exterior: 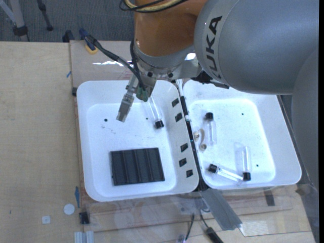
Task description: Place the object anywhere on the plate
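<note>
A black ridged plate [137, 166] lies flat in the front part of the left bin [91, 135]. My gripper [132, 110] hangs over the back middle of that bin, well behind the plate. A clear vial with a black cap [156, 116] sits just to the gripper's right, slanting down with the cap lowest. I cannot tell from this view whether the vial is held or rests on the bin floor. A small green part [142, 93] shows at the gripper's base.
The right bin [263, 110] holds three more clear black-capped vials [209, 127] [243, 161] [225, 172] and a small ring-like bit [201, 138]. A raised divider with black clips [182, 135] separates the bins. The large grey arm [253, 34] overhangs the back right.
</note>
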